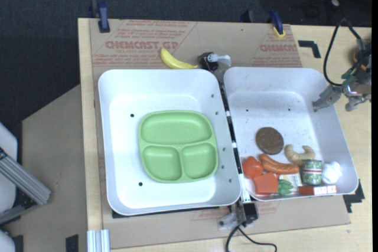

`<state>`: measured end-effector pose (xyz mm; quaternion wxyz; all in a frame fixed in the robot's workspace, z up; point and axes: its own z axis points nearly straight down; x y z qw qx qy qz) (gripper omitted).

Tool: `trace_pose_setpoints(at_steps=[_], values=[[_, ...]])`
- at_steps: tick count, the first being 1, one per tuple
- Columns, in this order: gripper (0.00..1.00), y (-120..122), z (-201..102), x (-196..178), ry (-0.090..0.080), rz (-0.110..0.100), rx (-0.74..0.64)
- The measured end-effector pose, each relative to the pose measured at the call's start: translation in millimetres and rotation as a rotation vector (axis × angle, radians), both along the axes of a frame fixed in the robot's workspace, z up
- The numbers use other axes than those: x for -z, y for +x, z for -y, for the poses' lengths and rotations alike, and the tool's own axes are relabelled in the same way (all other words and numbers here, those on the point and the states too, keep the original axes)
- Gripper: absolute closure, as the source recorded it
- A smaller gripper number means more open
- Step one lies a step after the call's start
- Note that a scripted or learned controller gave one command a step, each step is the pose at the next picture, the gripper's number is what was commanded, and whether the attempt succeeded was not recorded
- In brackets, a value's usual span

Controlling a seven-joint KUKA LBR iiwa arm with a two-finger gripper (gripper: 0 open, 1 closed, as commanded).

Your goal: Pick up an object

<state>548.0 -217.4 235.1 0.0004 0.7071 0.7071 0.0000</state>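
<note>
Jaws: hanging at the right rim of the right bin [283, 77], reaching in from the right edge of the view, standing apart, clamping nothing, touching none of the toys. Tabletop [59, 121]: carrying a printed cardboard sheet [147, 38], with both white bins sitting side by side on it and touching along their inner rims. Left bin [118, 127]: holding a green divided plate [177, 146], lying flat near the middle. Right bin: keeping its toys crowded into the near half, well apart from the jaws. Among the pickable toys: a brown round disc [269, 140] lying flat toward the bin's middle; an orange-red sausage [279, 164] lying just in front of the disc; a tan curved piece [299, 153] lying just right of the sausage, possibly touching it. Next to those, along the near wall: a red tomato-like toy [253, 167] sitting at the sausage's left end; an orange block [266, 185] resting just in front of that; a small green toy [286, 187] lying beside the block; a green-labelled can [312, 173] standing right of the sausage; a white lump [332, 172] sitting beside the can in the corner. Behind the left bin, on the cardboard: a yellow banana [175, 60] lying against the rim. Gripping the cardboard's far edge: a blue clamp [103, 13] and a yellow clamp [276, 24].
</note>
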Motion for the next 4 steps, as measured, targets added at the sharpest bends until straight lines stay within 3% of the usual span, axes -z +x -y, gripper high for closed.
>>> trace_pose_setpoints(at_steps=[1, 2, 3, 4], values=[[0.0, 49, -40, 83, 0.006, -0.008, -0.006], [0.0, 115, -55, 71, 0.0, 0.005, -0.005], [0.0, 13, -78, 16, 0.004, -0.006, 0.002], [0.0, 1, -110, 106, 0.007, -0.014, -0.003]])
